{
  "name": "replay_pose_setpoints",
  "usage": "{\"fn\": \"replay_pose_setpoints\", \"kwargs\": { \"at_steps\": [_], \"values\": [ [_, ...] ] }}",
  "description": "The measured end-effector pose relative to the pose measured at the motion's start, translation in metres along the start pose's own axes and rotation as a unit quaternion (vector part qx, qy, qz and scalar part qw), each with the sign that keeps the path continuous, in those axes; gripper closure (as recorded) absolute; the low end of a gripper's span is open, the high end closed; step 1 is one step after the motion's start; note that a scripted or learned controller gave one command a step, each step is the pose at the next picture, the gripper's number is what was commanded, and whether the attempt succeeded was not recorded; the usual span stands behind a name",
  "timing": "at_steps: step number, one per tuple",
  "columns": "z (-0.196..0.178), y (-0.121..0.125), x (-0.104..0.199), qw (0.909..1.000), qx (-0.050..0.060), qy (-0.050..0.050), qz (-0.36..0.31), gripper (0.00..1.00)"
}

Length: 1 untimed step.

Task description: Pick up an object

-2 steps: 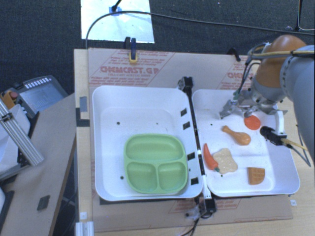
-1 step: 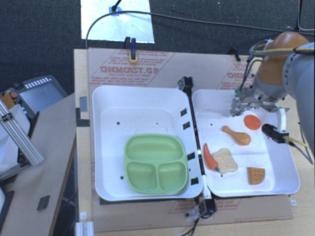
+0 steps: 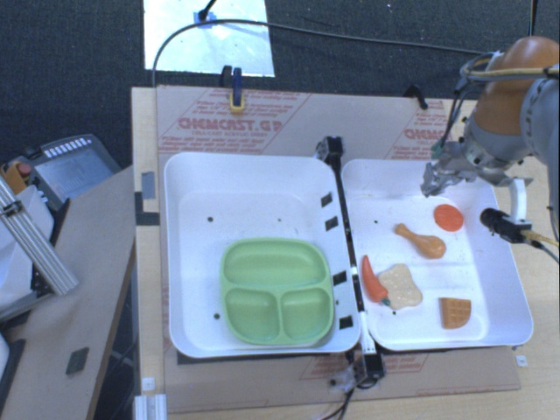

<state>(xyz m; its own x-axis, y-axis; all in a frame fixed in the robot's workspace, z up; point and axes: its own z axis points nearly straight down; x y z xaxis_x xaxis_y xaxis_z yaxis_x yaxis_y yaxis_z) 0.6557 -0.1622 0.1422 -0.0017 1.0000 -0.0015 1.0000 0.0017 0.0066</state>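
Left bin (image 3: 188, 191) holds a green divided tray (image 3: 277, 291), front centre. Right bin (image 3: 512, 309): carrot (image 3: 374, 281) by the left wall touching a pale flat piece (image 3: 400, 286), drumstick (image 3: 421, 241) mid-bin, waffle (image 3: 455, 311) front right, orange-red round piece (image 3: 449, 217) further back. Gripper (image 3: 435, 182) hangs over back of right bin, nothing visibly held; finger state can't tell

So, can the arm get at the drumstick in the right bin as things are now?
Probably yes. The drumstick lies alone on the right bin's floor, apart from the orange disc and carrot, and the pincer hangs just above and behind it, nothing between.
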Motion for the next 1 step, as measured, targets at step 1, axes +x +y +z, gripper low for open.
{"fn": "replay_pose_setpoints", "kwargs": {
  "at_steps": [1],
  "values": [
    [-0.0498, -0.0007, 0.0087, 1.0000, 0.000, 0.000, -0.002, 1.00]
  ]
}}
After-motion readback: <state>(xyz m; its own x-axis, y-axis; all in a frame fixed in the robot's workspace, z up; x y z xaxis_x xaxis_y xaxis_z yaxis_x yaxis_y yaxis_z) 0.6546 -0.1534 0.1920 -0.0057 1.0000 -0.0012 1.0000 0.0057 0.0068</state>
